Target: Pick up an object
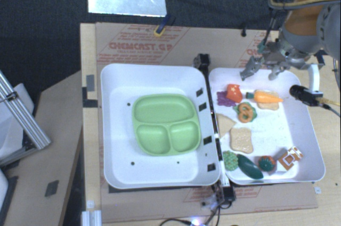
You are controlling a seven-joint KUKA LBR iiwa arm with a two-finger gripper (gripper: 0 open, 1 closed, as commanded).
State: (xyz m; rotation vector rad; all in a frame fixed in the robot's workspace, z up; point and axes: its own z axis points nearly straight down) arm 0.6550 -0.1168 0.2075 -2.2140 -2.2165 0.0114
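**Gripper poised above the toy food, nothing picked yet**

Left of the right bin (311, 150), which serves as landmark, sits a green divided tray (165, 124) in the other bin. Inside the right bin's upper part lie a red pepper (234, 93) and, beside it, a carrot (266, 97), its long axis running left to right. Above the bin's far rim hangs the gripper (262, 69), fingers spread apart and holding nothing. From it, the carrot lies just toward the bin's near side, probably the closest target.
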